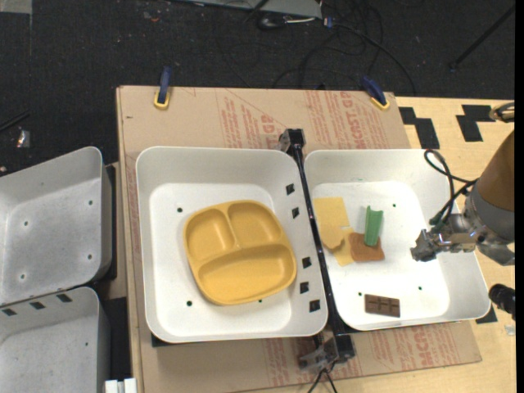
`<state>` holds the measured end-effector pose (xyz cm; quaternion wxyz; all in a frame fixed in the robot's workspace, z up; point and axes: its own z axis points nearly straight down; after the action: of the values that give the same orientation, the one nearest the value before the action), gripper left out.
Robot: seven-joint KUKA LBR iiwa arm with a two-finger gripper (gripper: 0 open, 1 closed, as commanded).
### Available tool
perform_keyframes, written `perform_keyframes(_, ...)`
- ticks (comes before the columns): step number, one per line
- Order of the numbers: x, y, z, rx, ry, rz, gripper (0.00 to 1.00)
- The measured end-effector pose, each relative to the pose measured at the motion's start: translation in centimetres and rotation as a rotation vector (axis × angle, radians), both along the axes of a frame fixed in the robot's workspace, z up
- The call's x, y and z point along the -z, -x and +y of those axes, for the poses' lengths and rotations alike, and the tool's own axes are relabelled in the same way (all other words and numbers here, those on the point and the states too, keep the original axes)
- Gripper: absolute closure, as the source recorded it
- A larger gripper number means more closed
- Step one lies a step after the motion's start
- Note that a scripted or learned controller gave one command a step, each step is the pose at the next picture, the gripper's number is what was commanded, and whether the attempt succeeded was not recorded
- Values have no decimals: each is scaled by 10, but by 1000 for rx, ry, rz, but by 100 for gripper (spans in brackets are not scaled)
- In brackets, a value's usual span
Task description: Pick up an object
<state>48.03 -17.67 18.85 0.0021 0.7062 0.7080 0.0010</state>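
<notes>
Two shallow white plastic bins sit side by side on the brown cardboard-covered counter (pixel 246 109). The left bin (pixel 160 178) holds a yellow plastic divided plate (pixel 239 252) with three compartments, lying flat near the bin's middle. The right bin (pixel 409 191) holds four small things: a pale yellow flat slice (pixel 331 219) near the left wall, a brown flat piece (pixel 364 249) just beside it and touching its lower edge, a green upright block (pixel 373 226) resting on the brown piece, and a dark brown chocolate-like bar (pixel 381 305) lying apart near the bin's lower edge. The grey two-finger gripper (pixel 426 248) hangs over the right bin's right side, apart from every object; whether its fingers stand wide or narrow cannot be told, and nothing shows between them.
</notes>
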Motion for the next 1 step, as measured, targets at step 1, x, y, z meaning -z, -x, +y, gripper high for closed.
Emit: perform_keyframes(1, -49, -9, 6, -2, 0, -1, 100)
